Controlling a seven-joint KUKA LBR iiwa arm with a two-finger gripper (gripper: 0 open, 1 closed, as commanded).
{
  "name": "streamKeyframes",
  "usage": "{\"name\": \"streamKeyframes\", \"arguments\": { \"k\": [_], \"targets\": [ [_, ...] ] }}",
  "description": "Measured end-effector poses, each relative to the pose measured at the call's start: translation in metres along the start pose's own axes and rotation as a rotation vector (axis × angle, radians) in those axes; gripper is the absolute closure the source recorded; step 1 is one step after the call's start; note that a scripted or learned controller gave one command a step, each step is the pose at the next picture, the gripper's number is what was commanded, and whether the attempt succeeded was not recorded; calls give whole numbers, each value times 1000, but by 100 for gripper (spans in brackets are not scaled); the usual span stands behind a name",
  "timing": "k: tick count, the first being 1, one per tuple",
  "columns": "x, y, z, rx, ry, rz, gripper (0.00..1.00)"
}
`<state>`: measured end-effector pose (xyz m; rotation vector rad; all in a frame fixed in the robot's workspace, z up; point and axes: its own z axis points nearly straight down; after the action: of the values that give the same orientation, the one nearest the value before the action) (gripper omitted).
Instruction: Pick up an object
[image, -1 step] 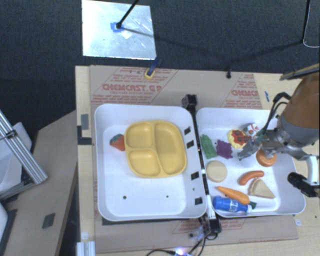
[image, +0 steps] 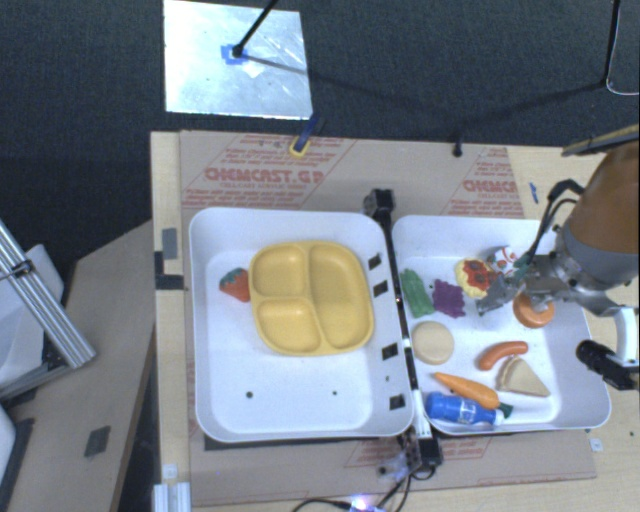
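A: Camera view, single frame. Gripper (image: 497, 296) sits low over the right bin (image: 590, 400), its dark fingertips pointing toward the pizza-like toy (image: 474, 274) at the bin's far side. Whether anything is clamped I cannot tell; nothing visibly sits between the tips.

B: Nearest candidates?

A: Pizza toy just left of the tips. An orange round piece (image: 534, 311) just right of them, partly under the wrist. Purple grapes (image: 448, 298) and a green vegetable (image: 416, 292) farther left. Nearer the camera: a tan disc (image: 433, 341), sausage (image: 501, 353), carrot (image: 465, 388), wedge (image: 522, 377) and blue bottle (image: 460, 409).

B: And the left bin (image: 215, 400)?

A: Yellow divided plate (image: 308, 298) and a strawberry (image: 236, 284) beside it. Well away from the arm.

B: Advice for the grasp?

A: My judgement: target the pizza toy, since the tips are already at it. It looks flat, so the descent should be straight down until the tips straddle its edge, then close. Crowding is the risk; the orange piece lies close enough to be nudged or pinched along with it. Lift slowly and confirm the toy rises.
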<state>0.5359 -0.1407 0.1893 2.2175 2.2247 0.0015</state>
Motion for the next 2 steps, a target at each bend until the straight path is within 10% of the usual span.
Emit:
{"name": "streamKeyframes", "arguments": {
  "k": [2],
  "targets": [
    [-8,9,101,-10,-4,1,0]
  ]
}}
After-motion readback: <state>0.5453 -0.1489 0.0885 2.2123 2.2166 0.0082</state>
